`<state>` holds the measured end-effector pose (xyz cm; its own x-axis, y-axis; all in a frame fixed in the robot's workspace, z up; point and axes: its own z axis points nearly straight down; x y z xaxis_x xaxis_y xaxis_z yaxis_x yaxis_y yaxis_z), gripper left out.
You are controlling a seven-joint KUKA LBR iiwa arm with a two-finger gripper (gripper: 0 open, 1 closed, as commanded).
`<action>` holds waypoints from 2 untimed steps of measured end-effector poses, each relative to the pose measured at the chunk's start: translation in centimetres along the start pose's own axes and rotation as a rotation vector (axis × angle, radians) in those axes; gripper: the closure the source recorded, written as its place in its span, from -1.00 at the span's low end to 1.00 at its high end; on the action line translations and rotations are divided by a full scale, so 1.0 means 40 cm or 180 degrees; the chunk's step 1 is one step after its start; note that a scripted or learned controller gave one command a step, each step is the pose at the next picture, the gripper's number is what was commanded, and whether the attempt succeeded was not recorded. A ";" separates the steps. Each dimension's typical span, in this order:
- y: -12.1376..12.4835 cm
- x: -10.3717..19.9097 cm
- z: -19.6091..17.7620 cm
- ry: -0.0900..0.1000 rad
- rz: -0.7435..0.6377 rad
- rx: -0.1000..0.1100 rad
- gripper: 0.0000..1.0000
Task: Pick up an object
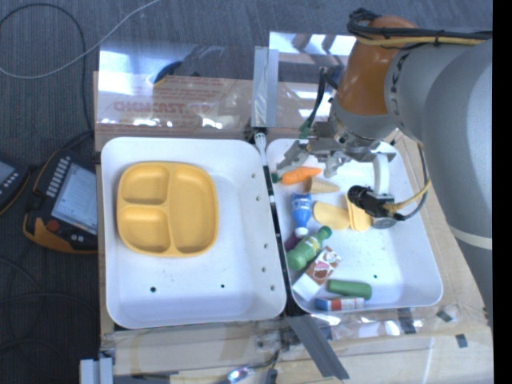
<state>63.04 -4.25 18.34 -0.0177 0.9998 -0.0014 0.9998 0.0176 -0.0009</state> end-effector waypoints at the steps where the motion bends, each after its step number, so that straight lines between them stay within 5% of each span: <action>1: 0.000 0.000 0.000 0.0000 0.0000 0.0000 -1.00; 2: 0.002 -0.141 0.109 -0.0005 0.0211 0.0008 -1.00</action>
<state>63.22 -9.90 14.00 0.0487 0.9988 -0.0032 0.9988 -0.0487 -0.0032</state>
